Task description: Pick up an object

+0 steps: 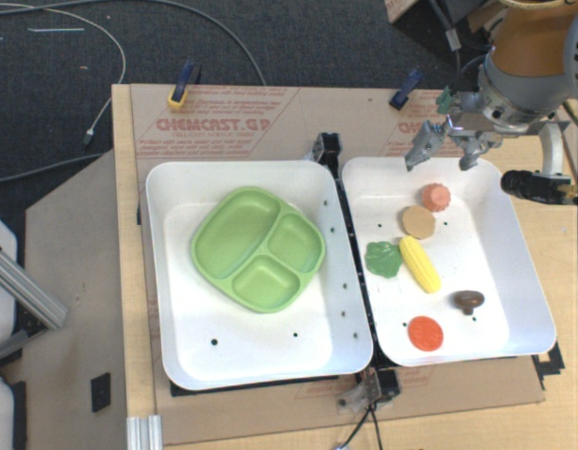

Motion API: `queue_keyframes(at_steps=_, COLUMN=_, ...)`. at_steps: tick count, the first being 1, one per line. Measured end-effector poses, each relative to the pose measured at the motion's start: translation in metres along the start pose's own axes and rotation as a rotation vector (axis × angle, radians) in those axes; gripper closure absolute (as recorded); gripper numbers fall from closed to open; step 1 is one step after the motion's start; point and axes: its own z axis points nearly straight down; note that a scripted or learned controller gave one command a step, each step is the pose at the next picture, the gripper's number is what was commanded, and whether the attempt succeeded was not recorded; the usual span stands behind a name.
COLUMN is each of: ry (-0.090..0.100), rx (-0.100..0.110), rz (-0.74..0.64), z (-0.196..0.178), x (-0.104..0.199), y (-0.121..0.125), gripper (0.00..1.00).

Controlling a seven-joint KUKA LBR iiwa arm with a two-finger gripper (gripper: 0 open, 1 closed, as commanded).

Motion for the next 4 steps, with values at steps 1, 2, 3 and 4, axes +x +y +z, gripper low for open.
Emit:
queue_keyframes(at_steps=1, ry=0.0, rx=0.0, rz=0.0, z=0.001, x=0.0, y=0.0, gripper=0.0)
queue_keyframes(at_steps=2, ry=0.002, rx=0.01, rz=0.016, z=0.064, x=-0.002, y=-0.004, gripper=0.0)
queue_keyframes(at_steps=3, ry=0.002, rx=0.01, rz=0.016, z=0.124, x=-0.008, y=-0.01, gripper=0.0)
queue_keyframes(at_steps=4, ry=0.002, rx=0.01, rz=0.016, z=0.173, x=-0.015, y=-0.015, gripper=0.0)
